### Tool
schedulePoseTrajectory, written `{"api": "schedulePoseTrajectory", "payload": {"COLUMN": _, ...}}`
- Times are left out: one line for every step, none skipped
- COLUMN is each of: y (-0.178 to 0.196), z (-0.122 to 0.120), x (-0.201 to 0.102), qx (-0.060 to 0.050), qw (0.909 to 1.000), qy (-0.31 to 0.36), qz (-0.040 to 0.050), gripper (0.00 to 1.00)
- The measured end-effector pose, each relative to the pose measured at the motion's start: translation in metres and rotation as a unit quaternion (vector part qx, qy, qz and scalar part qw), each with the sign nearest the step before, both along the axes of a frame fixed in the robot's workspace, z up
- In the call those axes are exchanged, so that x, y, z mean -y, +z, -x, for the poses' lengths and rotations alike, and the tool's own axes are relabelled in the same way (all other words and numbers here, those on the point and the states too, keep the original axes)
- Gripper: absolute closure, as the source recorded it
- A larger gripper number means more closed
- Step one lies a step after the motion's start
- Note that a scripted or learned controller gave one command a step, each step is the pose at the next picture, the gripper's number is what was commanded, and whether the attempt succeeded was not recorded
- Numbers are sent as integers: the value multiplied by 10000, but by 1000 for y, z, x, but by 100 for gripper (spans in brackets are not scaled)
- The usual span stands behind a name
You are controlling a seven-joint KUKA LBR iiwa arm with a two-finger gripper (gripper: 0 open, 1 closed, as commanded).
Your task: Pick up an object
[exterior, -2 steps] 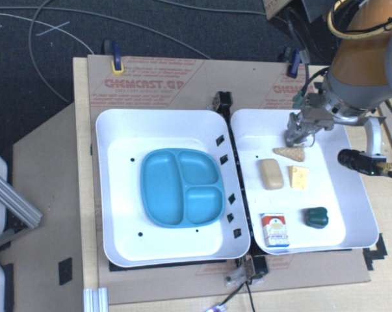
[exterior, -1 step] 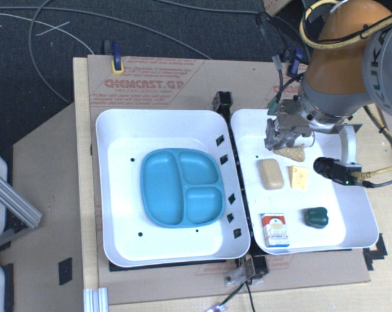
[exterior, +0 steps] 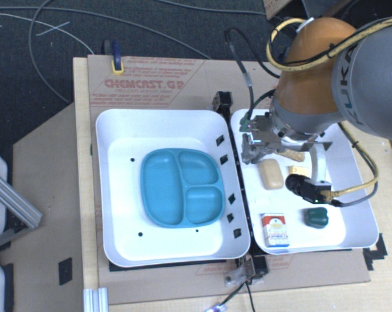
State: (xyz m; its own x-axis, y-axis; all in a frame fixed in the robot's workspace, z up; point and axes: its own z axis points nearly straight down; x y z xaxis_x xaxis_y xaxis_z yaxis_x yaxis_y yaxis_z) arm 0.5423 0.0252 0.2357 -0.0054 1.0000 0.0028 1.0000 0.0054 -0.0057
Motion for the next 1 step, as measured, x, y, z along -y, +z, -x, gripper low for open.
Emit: {"api": "schedulePoseTrajectory", "payload": {"y": 2, "z": 13, "x": -58, "qx": 10, "qw": 10000, "qy": 8, "qz": -5, "gripper": 100}}
